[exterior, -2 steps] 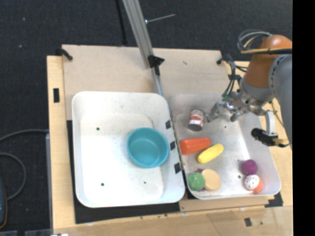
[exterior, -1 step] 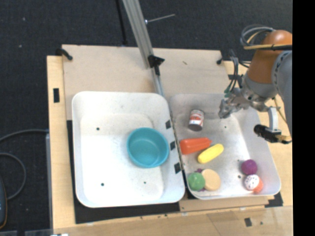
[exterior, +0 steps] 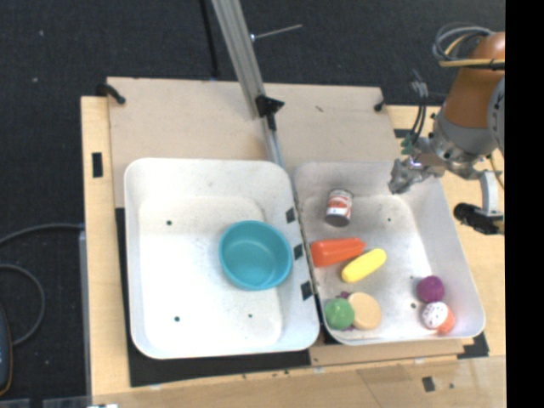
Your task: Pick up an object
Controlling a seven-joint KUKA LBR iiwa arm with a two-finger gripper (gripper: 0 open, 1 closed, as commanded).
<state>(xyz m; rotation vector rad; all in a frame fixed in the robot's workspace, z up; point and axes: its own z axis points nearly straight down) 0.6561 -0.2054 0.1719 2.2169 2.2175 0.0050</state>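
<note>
Hanging over the far right corner of the right bin (exterior: 442, 228), the gripper (exterior: 406, 177) points down at the white floor, and nothing is between its fingers. I cannot tell if the fingers are open or shut, because they are too small and dark to make out. The grey arm (exterior: 472, 100) with its orange band reaches in from the right side.

In the right bin, a small can (exterior: 338, 207) with a red and white label stands near the far edge, close to the gripper but not touching it. An orange carrot (exterior: 337, 251) lies by the left wall. A yellow piece (exterior: 363, 265) rests just beside the carrot. Near the front edge sit a green ball (exterior: 339, 314) and a tan round thing (exterior: 365, 310), touching each other. In the front right corner are a purple ball (exterior: 430, 289) and a spotted white and orange one (exterior: 437, 315).

In the left bin (exterior: 170, 228), a blue bowl (exterior: 255, 255) sits upright near the right wall
</note>
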